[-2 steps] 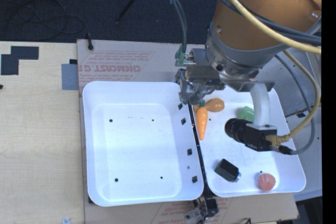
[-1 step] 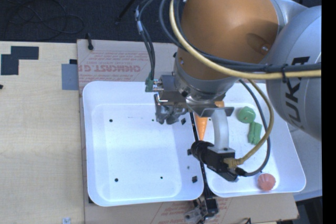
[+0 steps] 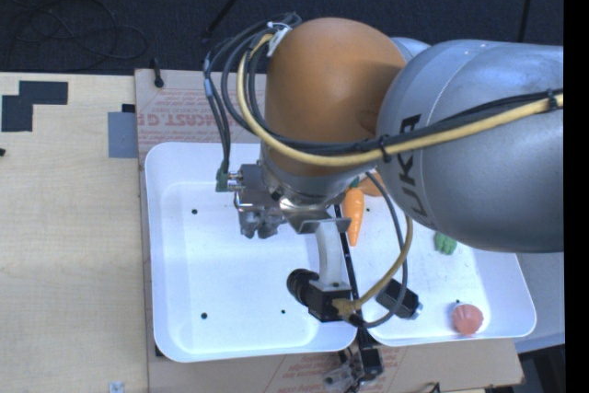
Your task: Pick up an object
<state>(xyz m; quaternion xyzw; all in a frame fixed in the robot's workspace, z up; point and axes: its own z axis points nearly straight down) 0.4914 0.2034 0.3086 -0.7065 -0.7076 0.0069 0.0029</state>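
Two shallow white bins sit side by side on the desk [image 3: 64,244]: the left bin [image 3: 198,281] and the right bin [image 3: 504,285]. Nearest, in the right bin's near corner, lies a pink round object [image 3: 467,318], well apart from everything else. Farther back in the same bin is a small green piece [image 3: 445,244], just at the edge of the arm's [image 3: 479,143] grey casing. Farther again, an orange carrot-shaped object [image 3: 354,216] lies about where the bins meet, partly hidden under the arm; which bin holds it I cannot tell. Beside it, toward the view's left, the end effector [image 3: 262,214] hangs over the left bin's far half; whether it is open or closed cannot be told. Beyond the bins, printed cardboard [image 3: 184,117] lies on the desk.
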